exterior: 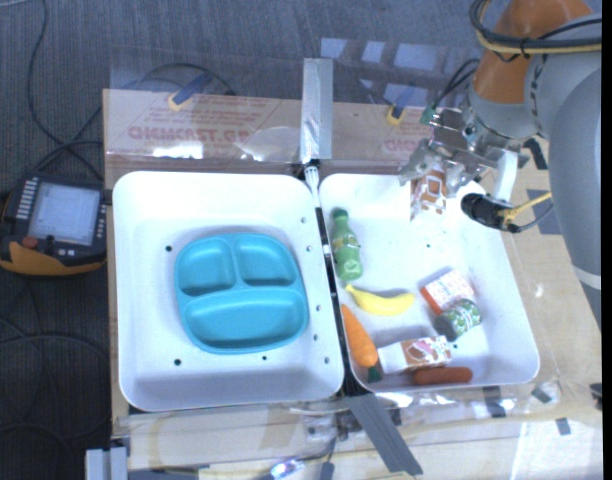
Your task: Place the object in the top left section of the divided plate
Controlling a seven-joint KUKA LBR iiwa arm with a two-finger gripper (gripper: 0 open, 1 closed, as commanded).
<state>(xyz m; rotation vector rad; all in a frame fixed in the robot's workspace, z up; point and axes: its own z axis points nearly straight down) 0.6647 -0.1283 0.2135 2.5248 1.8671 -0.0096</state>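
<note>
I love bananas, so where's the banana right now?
The banana lies in the right bin, near its middle, just below the green bottle and above the carrot.

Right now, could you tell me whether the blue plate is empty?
Empty: all three sections of the plate show bare blue, in the left bin.

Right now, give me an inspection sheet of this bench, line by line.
Surface: two white bins side by side, left bin, right bin.
Job's things: blue plate in the left bin, all sections bare; small carton between the fingers, above the right bin.
Clutter: in the right bin, green bottle, banana, carrot, sausage, two cartons, green can.
Grippers: gripper shut on the carton.
Cables: loose on the floor, left.
Surroundings: pendant left of the bins.
</note>
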